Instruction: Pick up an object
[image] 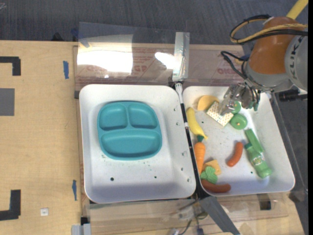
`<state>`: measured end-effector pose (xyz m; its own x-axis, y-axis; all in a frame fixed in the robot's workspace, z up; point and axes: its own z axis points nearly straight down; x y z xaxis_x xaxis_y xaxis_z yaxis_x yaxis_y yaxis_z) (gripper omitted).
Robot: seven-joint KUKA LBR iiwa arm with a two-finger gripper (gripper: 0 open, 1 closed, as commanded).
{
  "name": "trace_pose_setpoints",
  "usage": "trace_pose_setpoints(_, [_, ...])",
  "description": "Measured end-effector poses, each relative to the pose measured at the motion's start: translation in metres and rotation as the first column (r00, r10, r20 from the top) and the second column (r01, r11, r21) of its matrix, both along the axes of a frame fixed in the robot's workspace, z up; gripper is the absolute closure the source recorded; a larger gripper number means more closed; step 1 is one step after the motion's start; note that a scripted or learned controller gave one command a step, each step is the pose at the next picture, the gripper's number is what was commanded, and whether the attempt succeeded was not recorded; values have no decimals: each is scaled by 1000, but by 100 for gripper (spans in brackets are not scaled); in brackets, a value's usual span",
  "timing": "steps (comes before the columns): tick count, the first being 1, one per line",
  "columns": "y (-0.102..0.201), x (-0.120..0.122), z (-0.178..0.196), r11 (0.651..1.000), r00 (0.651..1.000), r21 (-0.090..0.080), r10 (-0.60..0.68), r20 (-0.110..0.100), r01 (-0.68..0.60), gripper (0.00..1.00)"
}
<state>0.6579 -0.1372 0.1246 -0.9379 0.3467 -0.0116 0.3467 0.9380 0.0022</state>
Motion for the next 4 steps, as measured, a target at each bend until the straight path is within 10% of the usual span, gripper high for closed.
trace_pose_setpoints(1, [-56,-5,-19,942,942,-6,336,1,-336,100])
trace_pose_setpoints(2, [-37,13,-22,998,998,-11,67,19,-67,100])
trace_pose_setpoints(3, [-37,16,-6,998,997,-15,69,33,-69,100])
trace_pose_setpoints(4, [-13,-53,-20,957,957,-19,289,27,-288,100])
